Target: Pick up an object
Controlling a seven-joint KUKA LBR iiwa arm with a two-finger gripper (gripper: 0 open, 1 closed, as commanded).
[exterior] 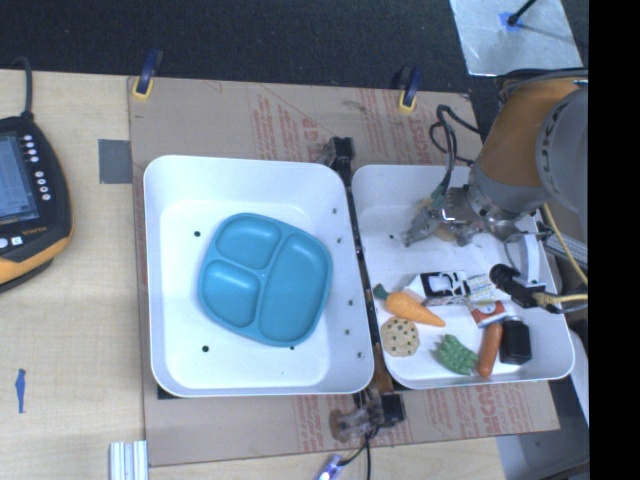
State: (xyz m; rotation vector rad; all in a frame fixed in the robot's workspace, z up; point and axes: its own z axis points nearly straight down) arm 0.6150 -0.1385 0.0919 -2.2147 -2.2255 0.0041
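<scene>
Gripper (437, 230) hangs over the upper part of the right bin (392, 190), above bare white floor. Nothing is seen caught in it, and it touches none of the toys. The metal parts blur together from this angle, so I cannot tell whether it is spread or closed. The arm (535, 138) enters from the right of the frame. Its orange band sits at upper right, and the grey wrist slants down and to the left toward the bin's middle.

The things to pick all lie in the lower half of that same bin, below the gripper and apart from it. A toy carrot (414, 309) lies nearest the bin's left wall, tip pointing right. A round speckled cookie (400, 337) lies just below it. To the right of the cookie is a knobbly green toy (455, 355). An orange-red sausage (488, 350) stands nearly on end in the picture, just beside the green toy. A black block (516, 342) rests right of the sausage, near the bin's lower right corner. A small black-and-white packet (446, 286) lies above the carrot, closest of all to the gripper.

The left bin (175, 368) holds a blue divided plate (265, 279), lying flat near its middle. Both bins sit on a cardboard sheet (250, 118) clipped with blue clamps (148, 72) along its top edge. A teach pendant (25, 203) lies at the far left of the frame.
</scene>
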